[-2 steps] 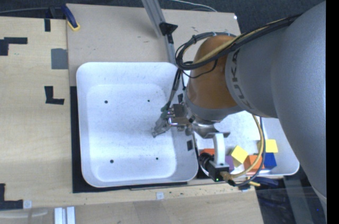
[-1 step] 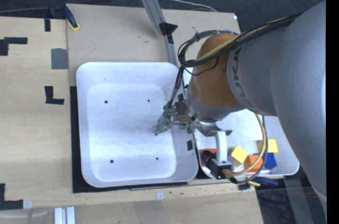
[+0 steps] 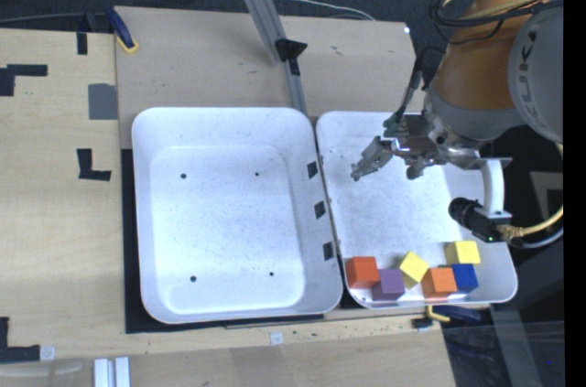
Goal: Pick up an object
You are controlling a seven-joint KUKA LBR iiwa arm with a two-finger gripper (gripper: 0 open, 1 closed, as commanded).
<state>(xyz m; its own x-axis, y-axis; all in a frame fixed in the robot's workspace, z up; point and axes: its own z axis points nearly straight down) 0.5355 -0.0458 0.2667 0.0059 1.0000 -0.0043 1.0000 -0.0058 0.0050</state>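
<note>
while the hand hangs over the right bin, seemingly open and holding nothing, six blocks crowd its near edge.

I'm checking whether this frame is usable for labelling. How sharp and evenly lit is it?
Camera view: light is even and soft, with no harsh glare on the white bins; the coloured blocks are crisp enough to separate; the tool looks slightly soft-edged, so its finger state is unreadable.
</note>
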